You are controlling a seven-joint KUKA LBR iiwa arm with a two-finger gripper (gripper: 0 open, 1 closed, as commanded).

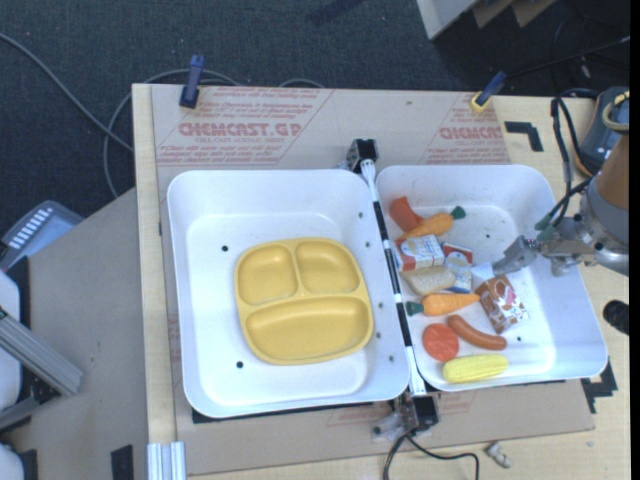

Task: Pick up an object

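Gripper [512, 258]: over right bin [570, 343], finger spread unclear, nothing visibly grasped
Bins: two
Yellow tray [302, 300]: one, left bin [200, 298]
Carrots [448, 304]: two
Corn [475, 369]: one

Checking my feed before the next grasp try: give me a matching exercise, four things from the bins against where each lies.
Things:
1. yellow tray
2. corn cob
3. sausage
4. tomato

Places:
A. just above the corn cob, right of the tomato
B. alone in the left bin
C. by the right bin's near wall
D. beside the divider, left of the sausage

Pairs: 1-B, 2-C, 3-A, 4-D
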